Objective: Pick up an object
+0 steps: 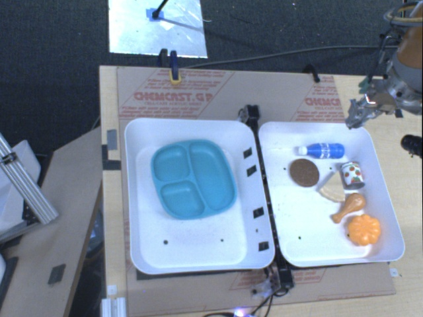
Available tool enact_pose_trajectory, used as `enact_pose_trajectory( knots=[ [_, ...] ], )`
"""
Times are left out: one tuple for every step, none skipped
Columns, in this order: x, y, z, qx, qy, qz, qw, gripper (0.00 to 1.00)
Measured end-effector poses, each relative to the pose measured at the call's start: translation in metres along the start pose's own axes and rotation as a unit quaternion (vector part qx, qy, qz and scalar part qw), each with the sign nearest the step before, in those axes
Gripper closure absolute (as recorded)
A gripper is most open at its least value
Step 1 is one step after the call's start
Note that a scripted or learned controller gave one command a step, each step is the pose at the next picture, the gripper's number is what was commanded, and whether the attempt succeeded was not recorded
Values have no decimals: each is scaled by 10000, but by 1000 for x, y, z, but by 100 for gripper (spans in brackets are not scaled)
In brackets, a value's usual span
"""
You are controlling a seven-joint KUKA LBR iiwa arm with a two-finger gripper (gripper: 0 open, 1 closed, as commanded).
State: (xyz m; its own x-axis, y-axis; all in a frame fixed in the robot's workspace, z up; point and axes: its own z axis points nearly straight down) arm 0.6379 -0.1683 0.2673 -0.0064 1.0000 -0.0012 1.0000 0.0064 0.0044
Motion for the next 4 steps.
enact_pose_trajectory(
  knots=[
    [63,-9,3,16,14,-15,10000,100],
    [105,-20,3,16,5,1,10000,100],
    [157,-27,1,18,10,-9,10000,100],
    [202,-34,4,20,12,-12,10000,100]
  ],
)
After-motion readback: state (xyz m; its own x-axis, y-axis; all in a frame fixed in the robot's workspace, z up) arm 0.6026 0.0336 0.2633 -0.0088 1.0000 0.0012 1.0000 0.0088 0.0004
